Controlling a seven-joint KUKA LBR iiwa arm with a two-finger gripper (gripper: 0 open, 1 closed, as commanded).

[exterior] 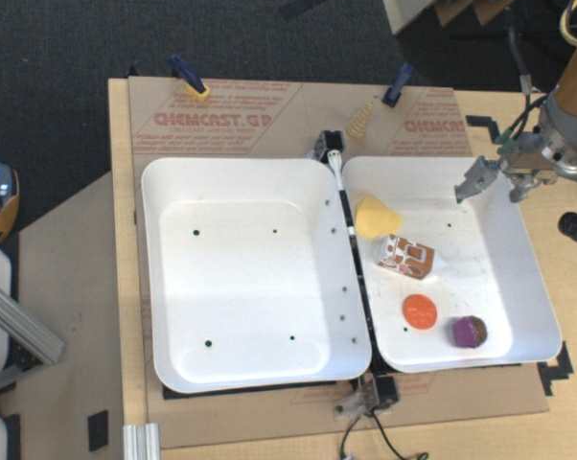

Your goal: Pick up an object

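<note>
Camera view: open-fingered gripper above right bin, holding nothing; yellow lump, patterned packet, orange disc, purple ball.

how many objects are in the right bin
4: a yellow piece near the divider, a brown and white box below it, an orange disc and a purple ball by the front edge.

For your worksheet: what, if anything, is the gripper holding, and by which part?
Nothing. The gripper hangs open over the right bin's far corner, apart from every object.
</note>
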